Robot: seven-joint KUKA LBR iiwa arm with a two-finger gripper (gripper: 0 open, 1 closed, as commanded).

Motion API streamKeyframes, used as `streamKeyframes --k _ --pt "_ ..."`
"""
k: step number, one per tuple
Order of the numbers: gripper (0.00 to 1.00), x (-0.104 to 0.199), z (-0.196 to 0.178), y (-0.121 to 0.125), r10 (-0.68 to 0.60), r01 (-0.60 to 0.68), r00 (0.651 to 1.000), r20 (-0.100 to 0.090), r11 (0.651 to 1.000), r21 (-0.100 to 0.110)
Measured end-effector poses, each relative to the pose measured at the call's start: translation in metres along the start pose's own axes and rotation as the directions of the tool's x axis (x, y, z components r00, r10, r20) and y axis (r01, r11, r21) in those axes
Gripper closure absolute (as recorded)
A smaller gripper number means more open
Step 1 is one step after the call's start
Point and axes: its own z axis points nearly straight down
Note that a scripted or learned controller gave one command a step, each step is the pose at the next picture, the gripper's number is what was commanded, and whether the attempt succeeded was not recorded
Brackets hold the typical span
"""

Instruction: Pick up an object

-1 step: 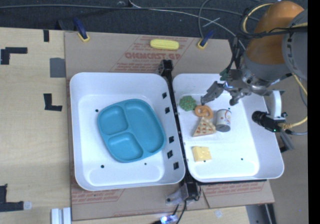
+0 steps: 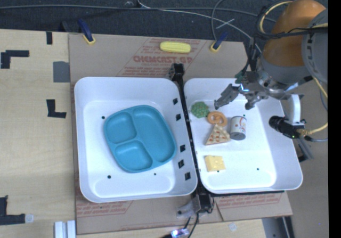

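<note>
Looking down from the one camera view, I see my two-finger gripper (image 2: 238,98) hanging over the far part of the right white bin (image 2: 277,170), its dark fingers spread wide with nothing between them. What the coming move turns on, as I judge it: the cluster of small things lies just toward the near-left of the fingertips. The closest is the round tan ring-shaped pretzel piece (image 2: 215,117), just beside the left finger. Beside it to the left sits a small green bumpy broccoli-like lump (image 2: 199,109); nearer to me a tan triangular waffle-patterned wedge (image 2: 217,136), its point aimed toward the far side; to the right of that a small silver can (image 2: 237,126) lying on its side. A pale yellow square cheese-like block (image 2: 214,163) sits apart, nearer still. The left white bin (image 2: 85,125) carries a blue three-compartment plastic plate (image 2: 139,137)
</note>
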Motion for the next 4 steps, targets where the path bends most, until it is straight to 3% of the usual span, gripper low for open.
streamKeyframes --k 2,3,4 --pt "0.0 0.002 0.109 -0.002 0.0 0.0 1.0 0.0 1.0 0.005" --pt "0.0 0.002 0.143 -0.002 0.0 0.0 1.0 0.002 1.0 -0.001" --pt "1.0 0.002 0.131 -0.001 -0.001 0.001 1.0 0.002 1.0 -0.003"
